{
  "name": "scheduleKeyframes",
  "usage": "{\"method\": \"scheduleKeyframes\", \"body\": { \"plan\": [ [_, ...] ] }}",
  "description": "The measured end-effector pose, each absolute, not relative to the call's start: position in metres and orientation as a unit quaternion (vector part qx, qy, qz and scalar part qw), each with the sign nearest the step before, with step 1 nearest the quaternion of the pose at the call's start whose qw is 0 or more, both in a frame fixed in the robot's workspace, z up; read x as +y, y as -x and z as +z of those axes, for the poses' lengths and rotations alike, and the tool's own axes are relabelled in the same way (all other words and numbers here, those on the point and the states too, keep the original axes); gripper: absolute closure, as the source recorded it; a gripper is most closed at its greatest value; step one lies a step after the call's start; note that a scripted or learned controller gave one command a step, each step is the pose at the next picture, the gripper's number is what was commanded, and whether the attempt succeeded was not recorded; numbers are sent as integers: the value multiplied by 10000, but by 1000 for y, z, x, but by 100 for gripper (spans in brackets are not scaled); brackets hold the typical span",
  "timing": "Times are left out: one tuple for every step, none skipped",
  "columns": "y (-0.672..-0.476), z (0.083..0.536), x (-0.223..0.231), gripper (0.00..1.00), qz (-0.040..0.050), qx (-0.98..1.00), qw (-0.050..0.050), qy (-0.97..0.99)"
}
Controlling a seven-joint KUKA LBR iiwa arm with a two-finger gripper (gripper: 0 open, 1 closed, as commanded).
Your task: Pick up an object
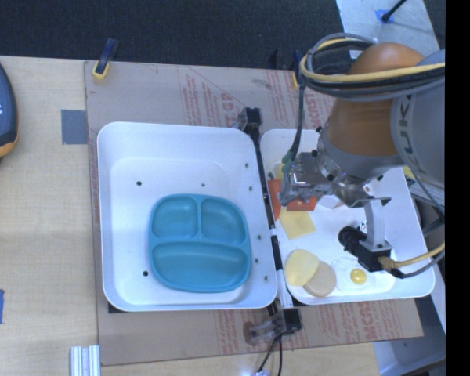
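The arm is down over the right bin (407, 284), upper centre-right of the frame, with the end effector (301, 180) low among the food pieces at that bin's upper left corner. How far it is open, and whether it has hold of anything, I cannot tell; the wrist hides it.

Just below it sits an orange-red piece (299, 204), the likeliest target, though I can't see it gripped. The risk here, as I judge it: that piece lies close to the bin wall and the divider between the bins, so a closing grasp could scrape the wall or push the piece aside. It also touches the yellow square slice (298, 224), so the two might shift together or the grip might catch a mere edge and slip on lifting.

Contents now. The right bin also holds a pale yellow round piece (301, 266) touching a tan round piece (321, 280) at lower centre, and a small yellow ball (358, 276) near them. The left bin (113, 210), mid-frame, holds a blue divided plate (200, 243), lying flat on the counter (39, 233) side
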State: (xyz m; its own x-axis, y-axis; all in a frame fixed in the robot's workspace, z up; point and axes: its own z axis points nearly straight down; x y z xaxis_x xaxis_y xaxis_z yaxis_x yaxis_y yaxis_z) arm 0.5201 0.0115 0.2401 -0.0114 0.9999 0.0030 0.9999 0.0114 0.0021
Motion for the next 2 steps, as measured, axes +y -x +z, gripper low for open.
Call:
{"method": "scheduleKeyframes", "body": {
  "plan": [
    [-526, 234, 42, 100, 7, -7100, 8, 7042],
    [-546, 264, 85, 100, -4, -7100, 2, 7042]
  ]
}}
